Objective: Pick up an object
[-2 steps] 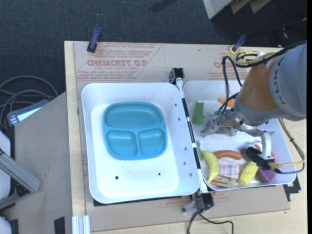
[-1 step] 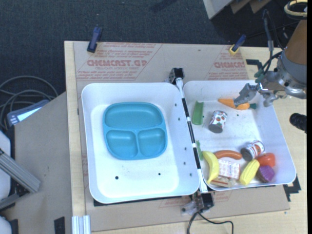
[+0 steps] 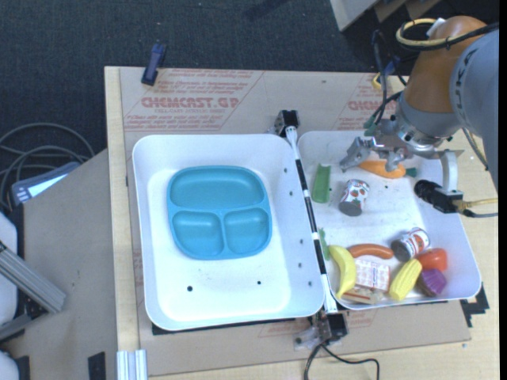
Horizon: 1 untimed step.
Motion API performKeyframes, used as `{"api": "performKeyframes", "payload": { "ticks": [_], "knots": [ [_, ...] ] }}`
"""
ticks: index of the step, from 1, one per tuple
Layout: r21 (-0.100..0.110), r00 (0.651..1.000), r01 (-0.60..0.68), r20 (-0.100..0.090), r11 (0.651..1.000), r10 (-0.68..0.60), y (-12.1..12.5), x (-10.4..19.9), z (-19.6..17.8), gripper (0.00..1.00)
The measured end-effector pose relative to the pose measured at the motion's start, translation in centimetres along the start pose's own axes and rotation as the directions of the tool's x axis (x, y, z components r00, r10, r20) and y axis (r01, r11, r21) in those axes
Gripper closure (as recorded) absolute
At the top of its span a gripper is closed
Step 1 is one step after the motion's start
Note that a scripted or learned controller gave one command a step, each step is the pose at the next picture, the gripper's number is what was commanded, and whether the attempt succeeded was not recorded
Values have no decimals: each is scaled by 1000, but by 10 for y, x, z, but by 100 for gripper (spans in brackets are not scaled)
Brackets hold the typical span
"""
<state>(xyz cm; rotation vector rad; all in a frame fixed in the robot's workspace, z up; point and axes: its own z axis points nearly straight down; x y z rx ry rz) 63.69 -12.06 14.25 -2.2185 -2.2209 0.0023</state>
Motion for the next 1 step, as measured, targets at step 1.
{"api": "performKeyframes", "payload": {
  "ticks": [1],
  "knots": [
    [0, 1000, -2, 0, 1000, 2, -52, 5, 59, 0]
  ]
}}
